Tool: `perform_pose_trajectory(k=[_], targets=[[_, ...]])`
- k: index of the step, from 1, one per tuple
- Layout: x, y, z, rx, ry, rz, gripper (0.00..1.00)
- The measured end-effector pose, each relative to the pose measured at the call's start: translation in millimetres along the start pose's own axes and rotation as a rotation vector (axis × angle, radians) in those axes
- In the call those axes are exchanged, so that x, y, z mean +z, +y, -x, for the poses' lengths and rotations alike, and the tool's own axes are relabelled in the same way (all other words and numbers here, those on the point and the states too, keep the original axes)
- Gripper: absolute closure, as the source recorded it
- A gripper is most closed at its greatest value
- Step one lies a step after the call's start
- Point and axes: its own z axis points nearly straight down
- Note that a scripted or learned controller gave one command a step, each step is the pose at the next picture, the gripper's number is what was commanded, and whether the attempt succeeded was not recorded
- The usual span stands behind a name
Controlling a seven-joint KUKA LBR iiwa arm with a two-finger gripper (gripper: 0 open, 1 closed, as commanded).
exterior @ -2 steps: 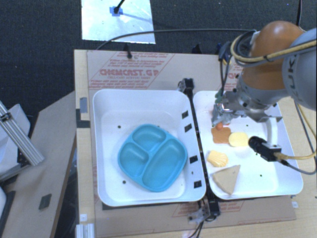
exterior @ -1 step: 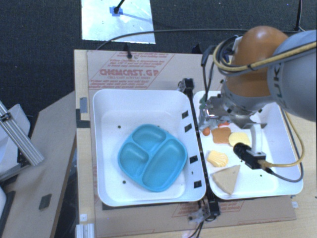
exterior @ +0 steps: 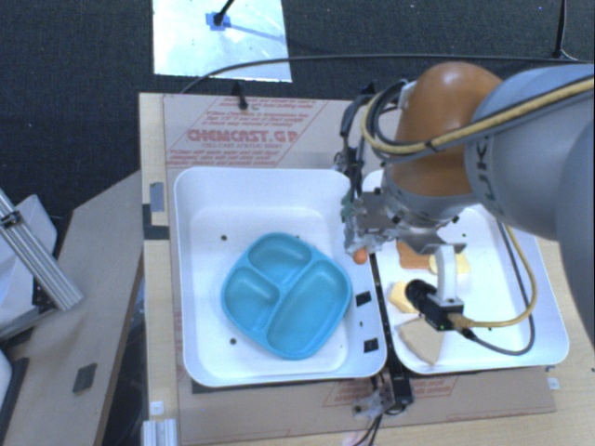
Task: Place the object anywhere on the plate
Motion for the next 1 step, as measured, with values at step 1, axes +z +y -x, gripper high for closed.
perform_pose_trajectory(k=[1], targets=[[-0.3, 0.5, 2.5, 0.005, -0.001, 0.001, 0.00]])
